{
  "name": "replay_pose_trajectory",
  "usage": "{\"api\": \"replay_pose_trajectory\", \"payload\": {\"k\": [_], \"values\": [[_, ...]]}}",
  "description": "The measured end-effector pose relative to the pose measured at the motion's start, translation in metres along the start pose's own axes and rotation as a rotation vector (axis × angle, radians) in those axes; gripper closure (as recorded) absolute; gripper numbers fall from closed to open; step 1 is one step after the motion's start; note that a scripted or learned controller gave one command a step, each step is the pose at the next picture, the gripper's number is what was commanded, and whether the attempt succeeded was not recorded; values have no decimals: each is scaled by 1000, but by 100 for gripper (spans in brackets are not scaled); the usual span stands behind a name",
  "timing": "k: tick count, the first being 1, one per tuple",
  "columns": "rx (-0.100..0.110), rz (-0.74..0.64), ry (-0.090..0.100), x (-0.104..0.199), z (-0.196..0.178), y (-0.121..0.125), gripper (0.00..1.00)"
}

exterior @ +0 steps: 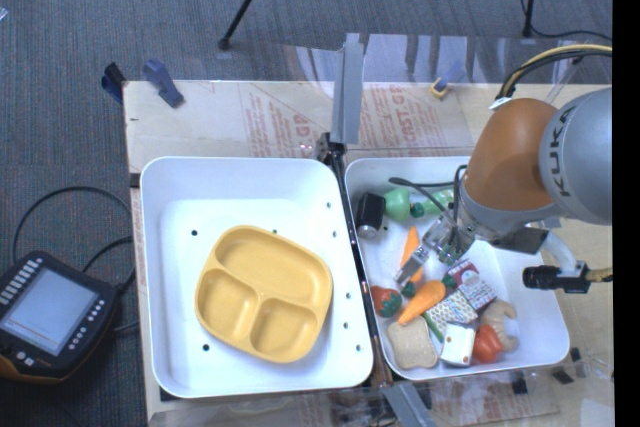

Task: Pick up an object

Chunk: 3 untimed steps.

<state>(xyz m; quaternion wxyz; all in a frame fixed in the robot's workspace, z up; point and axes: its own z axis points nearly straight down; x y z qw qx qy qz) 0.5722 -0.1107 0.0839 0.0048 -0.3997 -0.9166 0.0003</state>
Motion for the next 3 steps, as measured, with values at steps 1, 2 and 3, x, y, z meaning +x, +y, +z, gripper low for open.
{"api": "replay_pose_trajectory", "payload": {"k": [1, 2, 3], "values": [[-2, 10, -1, -3, -12, -2, 100], [-13, 194, -15, -19, -177, 28, 100], [-1, 560, -3, 30, -129, 110, 100]]}}
